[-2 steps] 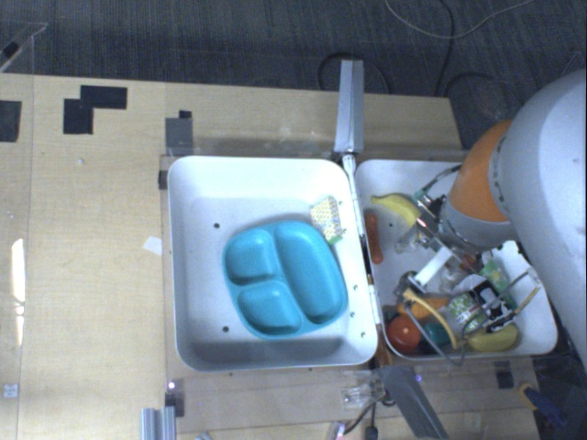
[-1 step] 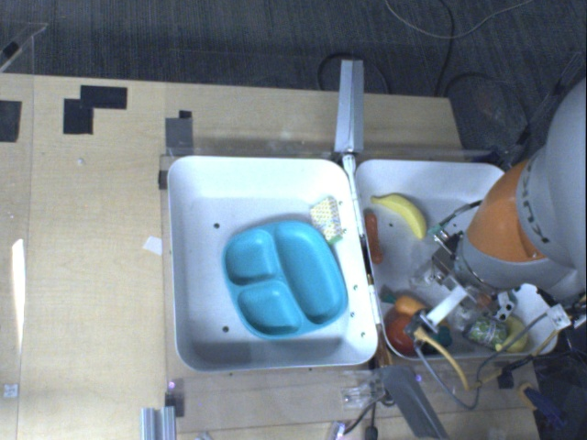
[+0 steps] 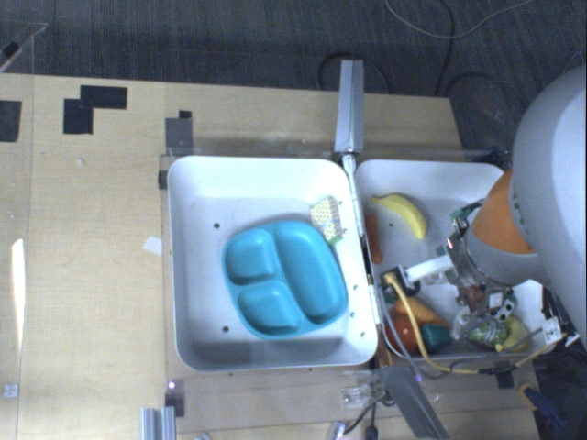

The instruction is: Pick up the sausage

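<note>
The sausage (image 3: 371,237) is a thin red-brown stick lying along the left wall of the right bin (image 3: 431,177). My gripper (image 3: 473,306) hangs low over the front right part of that bin, below the orange band of the arm (image 3: 500,223). It is well to the right of the sausage and apart from it, above a cluster of small toy foods. Nothing red-brown shows at the gripper.
A yellow banana (image 3: 404,214) lies at the back of the right bin. An orange piece (image 3: 415,312), a teal piece (image 3: 438,337) and a yellow-green piece (image 3: 507,335) crowd its front. The left bin (image 3: 193,273) holds a blue divided plate (image 3: 284,278) and a small yellow waffle-like piece (image 3: 326,216).
</note>
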